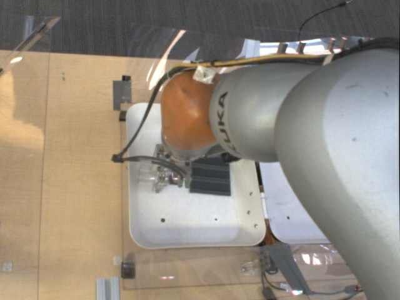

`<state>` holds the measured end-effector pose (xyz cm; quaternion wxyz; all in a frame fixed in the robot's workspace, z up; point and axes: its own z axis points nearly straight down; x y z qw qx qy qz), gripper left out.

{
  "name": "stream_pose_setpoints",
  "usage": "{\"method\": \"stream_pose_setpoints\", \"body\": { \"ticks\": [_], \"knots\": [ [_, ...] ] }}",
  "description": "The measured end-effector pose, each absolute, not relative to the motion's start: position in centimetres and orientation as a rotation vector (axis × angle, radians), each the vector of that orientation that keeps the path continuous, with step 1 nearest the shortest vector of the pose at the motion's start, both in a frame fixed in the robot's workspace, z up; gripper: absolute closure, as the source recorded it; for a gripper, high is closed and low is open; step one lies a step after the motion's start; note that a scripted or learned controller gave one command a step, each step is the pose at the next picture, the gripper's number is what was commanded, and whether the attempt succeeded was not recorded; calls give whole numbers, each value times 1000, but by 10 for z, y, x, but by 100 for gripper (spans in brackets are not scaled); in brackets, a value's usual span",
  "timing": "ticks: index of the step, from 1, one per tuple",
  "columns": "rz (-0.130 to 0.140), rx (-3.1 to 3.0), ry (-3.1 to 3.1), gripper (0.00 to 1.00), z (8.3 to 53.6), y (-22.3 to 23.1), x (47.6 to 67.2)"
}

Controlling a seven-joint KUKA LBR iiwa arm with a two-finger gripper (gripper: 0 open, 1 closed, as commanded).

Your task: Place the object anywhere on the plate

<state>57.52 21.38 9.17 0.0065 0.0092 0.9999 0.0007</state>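
Arm w/ orange band point(184, 114) hangs low over the left white bin point(187, 230), coming in from the right and covering most of the bin's upper half. Hand point(164, 175) sits just under the band, close to the bin floor; clear/metallic bits around it, too blurred and crowded to read, so can't tell if it's open, closed or gripping anything. Just right of the hand, touching or nearly so, a dark ribbed block point(210, 178); can't tell if that's part of the tool or sth lying in the bin. A black cable point(134, 136) runs out to the left of the hand over the bin rim.

The object and the plate: can't pick either out w/ any certainty; if in this bin they're prob. under the arm. Second bin point(294, 220) lies to the right of the hand, mostly hidden by the arm.

Judgement: step in hand looks like a descent for grasp or release. To do it well: go straight down, slow, don't scrape the floor, keep the cable from snagging the rim, and lift clear vertically to confirm the result before travelling.
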Motion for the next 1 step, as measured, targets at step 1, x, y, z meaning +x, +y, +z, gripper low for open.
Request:
{"method": "stream_pose_setpoints", "body": {
  "ticks": [1],
  "knots": [
    [6, -942, 2985, 100, 196, 234, 623]
  ]
}}
